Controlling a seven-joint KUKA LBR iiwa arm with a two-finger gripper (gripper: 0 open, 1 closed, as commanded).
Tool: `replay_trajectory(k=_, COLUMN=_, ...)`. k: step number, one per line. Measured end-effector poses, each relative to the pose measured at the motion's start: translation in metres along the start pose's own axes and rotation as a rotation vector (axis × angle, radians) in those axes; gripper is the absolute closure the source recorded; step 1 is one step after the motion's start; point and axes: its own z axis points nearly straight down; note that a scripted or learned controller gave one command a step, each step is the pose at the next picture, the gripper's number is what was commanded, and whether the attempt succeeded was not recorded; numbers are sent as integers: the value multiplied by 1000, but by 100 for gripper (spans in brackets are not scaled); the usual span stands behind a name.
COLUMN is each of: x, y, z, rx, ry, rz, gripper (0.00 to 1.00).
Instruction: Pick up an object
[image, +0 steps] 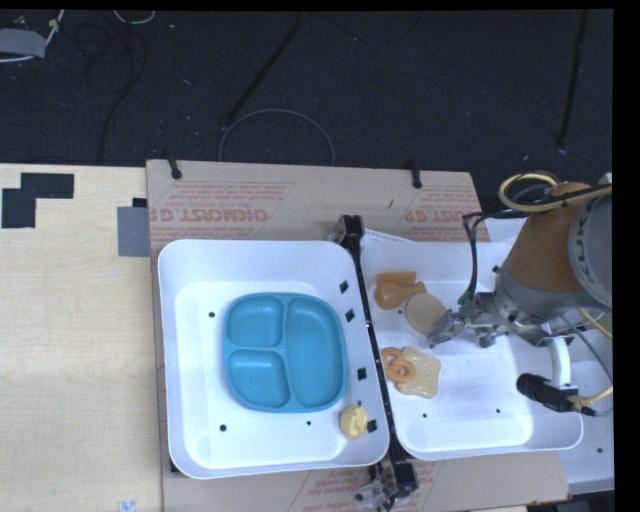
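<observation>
Arm (560, 250) cut by right edge; fingers' gap unclear.

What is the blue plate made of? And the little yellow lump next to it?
The plate looks like smooth hard plastic: even colour, soft shine, moulded compartments. The lump looks soft, maybe foam or rubber, being matte and bumpy, but that is hard to tell.

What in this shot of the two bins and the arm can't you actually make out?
- Gripper, camera view: too small and blurred to tell how its jaws stand, or whether it touches the beige disc.
- Arm: cut off by the right edge.
- Right bin: far right part hidden under the arm.
- Yellow lump in the left bin: too small to identify.
</observation>
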Motion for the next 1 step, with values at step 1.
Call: replay_trajectory(k=1, x=-1, y=0, z=-13, rx=-2, ry=-1, rz=4, gripper=100)
